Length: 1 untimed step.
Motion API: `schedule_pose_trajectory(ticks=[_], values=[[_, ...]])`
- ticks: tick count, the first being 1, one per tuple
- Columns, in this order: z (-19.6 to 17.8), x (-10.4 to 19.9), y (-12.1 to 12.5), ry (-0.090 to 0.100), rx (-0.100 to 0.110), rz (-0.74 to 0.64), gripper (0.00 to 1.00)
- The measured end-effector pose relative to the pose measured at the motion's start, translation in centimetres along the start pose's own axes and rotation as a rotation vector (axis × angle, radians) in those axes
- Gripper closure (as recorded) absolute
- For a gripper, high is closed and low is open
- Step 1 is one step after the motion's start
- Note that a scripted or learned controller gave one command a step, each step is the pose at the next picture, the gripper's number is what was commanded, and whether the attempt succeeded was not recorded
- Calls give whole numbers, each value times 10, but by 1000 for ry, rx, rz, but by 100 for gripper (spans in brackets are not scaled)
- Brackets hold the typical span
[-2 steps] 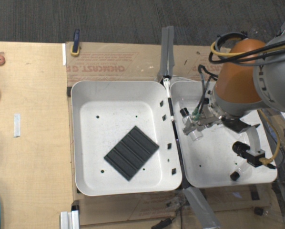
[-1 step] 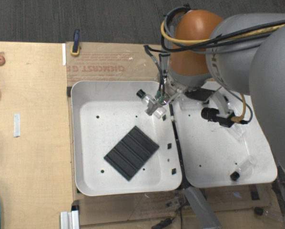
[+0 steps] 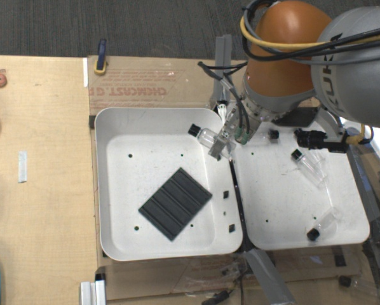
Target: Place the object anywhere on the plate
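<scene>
We see the gripper (image 3: 220, 146) pinching a clear bottle (image 3: 204, 136) at the left bin's (image 3: 107, 189) top-right corner, above the dark plate (image 3: 175, 203).

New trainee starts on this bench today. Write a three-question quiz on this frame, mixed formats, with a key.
1. True or false: the dark ribbed plate lies in the right bin.
2. Multiple choice: the clear bottle by the end effector sits over which part of the left bin? A) near-left corner B) far-right corner C) centre
3. Fill in: the arm's band above the wrist is coloured ____.

Key: 1 false; 2 B; 3 orange.
</scene>
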<state>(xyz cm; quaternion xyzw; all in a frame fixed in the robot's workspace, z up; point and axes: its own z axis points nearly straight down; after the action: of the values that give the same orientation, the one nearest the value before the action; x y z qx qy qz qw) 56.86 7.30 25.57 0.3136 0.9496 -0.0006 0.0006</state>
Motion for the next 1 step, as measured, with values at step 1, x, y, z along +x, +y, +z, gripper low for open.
schedule_pose_trajectory(ticks=[1], values=[[0, 0, 0, 0, 0, 0, 0]])
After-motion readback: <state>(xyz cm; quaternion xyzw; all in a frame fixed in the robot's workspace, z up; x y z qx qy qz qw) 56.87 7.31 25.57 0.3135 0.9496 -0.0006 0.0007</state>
